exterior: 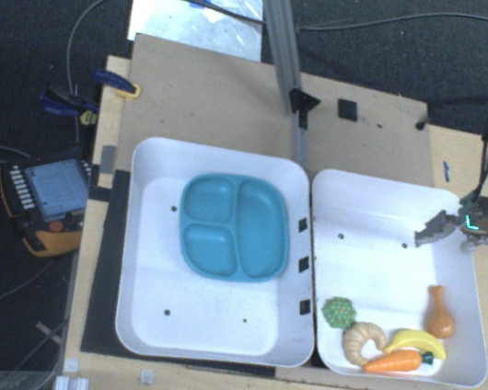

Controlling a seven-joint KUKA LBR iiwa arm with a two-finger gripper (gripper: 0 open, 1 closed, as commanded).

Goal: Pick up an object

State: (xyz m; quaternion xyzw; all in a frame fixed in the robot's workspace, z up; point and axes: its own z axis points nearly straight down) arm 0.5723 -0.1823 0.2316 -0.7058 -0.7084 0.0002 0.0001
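Observation:
My gripper (432,234) hangs over the far right part of the right bin (383,200), reaching in from the right edge. Its grey fingers point left and down, with nothing seen between them. At the bin's near right corner lie a green broccoli piece (338,311), a tan croissant (362,339), an orange carrot (393,361), a yellow banana (417,341) and an orange-brown drumstick (438,313). The gripper is well above and behind these toys, apart from all of them.
The left bin (139,311) holds a blue divided plate (235,226). A grey pole (286,38) slants across the bench's far side. Clamps and a handheld device (47,197) lie off the bench at left.

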